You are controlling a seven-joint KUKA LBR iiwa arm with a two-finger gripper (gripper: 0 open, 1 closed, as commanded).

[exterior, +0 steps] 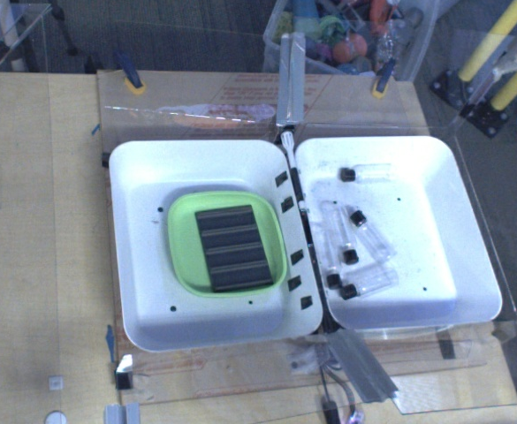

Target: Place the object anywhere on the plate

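The clear black-capped vials [368, 237] look light, slick and prone to roll, best pinched across the barrel; the pincer's state I cannot tell.

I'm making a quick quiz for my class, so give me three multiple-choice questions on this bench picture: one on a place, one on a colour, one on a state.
1. Where is the green plate?
A. left bin
B. right bin
C. on the bench outside the bins

2. What colour are the caps on the clear vials?
A. red
B. black
C. yellow

3. How does the dark ridged block sit?
A. lying flat on the plate
B. leaning on a bin wall
C. among the vials

Answers: 1 A, the plate sits inside the left bin. 2 B, each vial end is black. 3 A, green rim shows all around the block.
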